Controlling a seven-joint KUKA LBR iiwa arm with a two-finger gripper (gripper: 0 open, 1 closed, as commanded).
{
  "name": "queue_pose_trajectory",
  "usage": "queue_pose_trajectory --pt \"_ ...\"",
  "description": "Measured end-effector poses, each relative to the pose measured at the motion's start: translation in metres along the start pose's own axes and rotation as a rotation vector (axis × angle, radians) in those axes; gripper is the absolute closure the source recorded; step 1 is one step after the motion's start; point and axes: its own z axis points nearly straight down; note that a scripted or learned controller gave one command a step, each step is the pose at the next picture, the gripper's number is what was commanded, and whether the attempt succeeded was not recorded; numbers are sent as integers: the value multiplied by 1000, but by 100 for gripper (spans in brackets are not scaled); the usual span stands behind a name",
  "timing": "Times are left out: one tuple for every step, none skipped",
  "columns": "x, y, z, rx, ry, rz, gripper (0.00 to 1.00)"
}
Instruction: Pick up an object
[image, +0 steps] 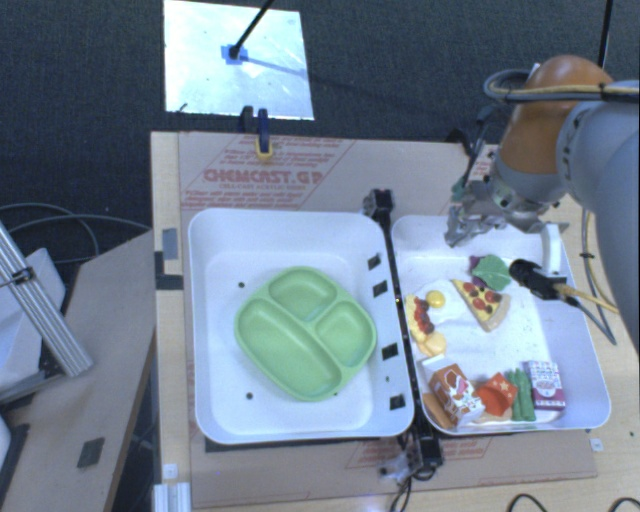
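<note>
Pizza-slice toy of yellow plastic (483, 302) lies mid right white bin (590, 385), toward its far edge. My jaws (466, 226) hover above that edge — width I cannot tell — so I'd descend squarely, straddling the slice.

Around the edges we've got a wooden bench (170, 400) topped with a brown sheet (265, 175) that has red CHEMCAST lettering on it, pinned at the far edge by a blue and yellow clamp (262, 135). Two white bins sit side by side on it, the left bin (200, 330) and the right bin (590, 380), joined by a black strip (385, 290) (looks like clips, hard to tell). Beyond the bench a shiny silvery panel (240, 60) lies on the dark carpet (80, 100). Off to the left we see an aluminium rail (40, 310) and some loose cables (80, 225).
</note>
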Motion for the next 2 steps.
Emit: queue_pose_trajectory --pt "-8 3 -61 1 0 1 100" --pt "-7 4 -62 5 1 0 100"
